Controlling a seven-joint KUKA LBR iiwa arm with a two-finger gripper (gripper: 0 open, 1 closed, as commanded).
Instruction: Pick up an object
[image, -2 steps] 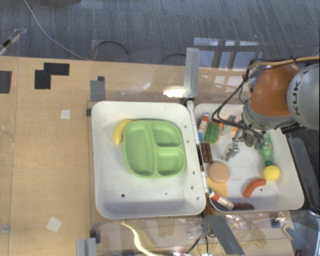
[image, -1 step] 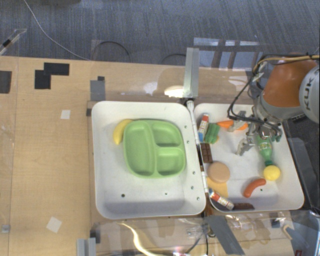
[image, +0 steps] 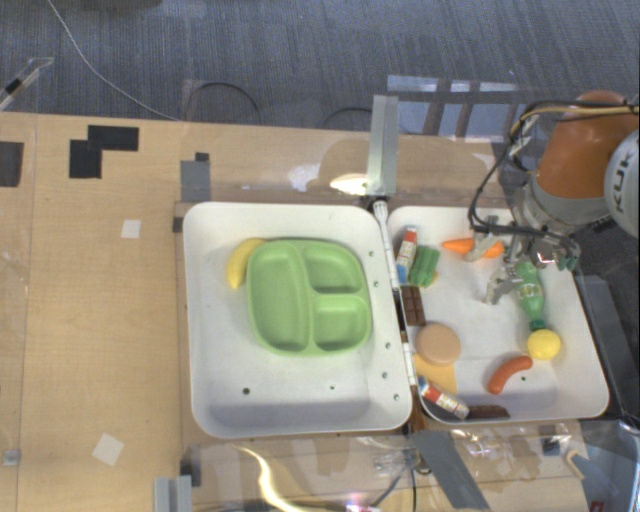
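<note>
Reaching in over the right bin (image: 590, 400), the grey arm with its orange band ends in the gripper (image: 508, 282), whose metal fingers hang spread apart above the bin floor with nothing between them. Just beside the gripper, toward the bin's outer wall, lies a green bottle (image: 530, 300), slim and set along the wall, with a darker green tip at its near end. Touching that tip sits a yellow lemon (image: 544, 345), round and bright. Next to the lemon, nearer the middle of the bin, lies a red sausage (image: 510, 374), curved and glossy. An orange carrot (image: 462, 245) rests at the far side of the gripper, close to the bin's back wall. Toward the divider from the gripper are a green pepper (image: 424, 266), ridged and blocky, and a red-and-white tube (image: 405, 255) beside it. Nearer the front, a tan round bun (image: 438, 345) lies by the divider. In the left bin (image: 215, 390), well apart from the gripper, a green divided plate (image: 306, 297) lies with a yellow banana (image: 238, 262) against its far-left edge.
</note>
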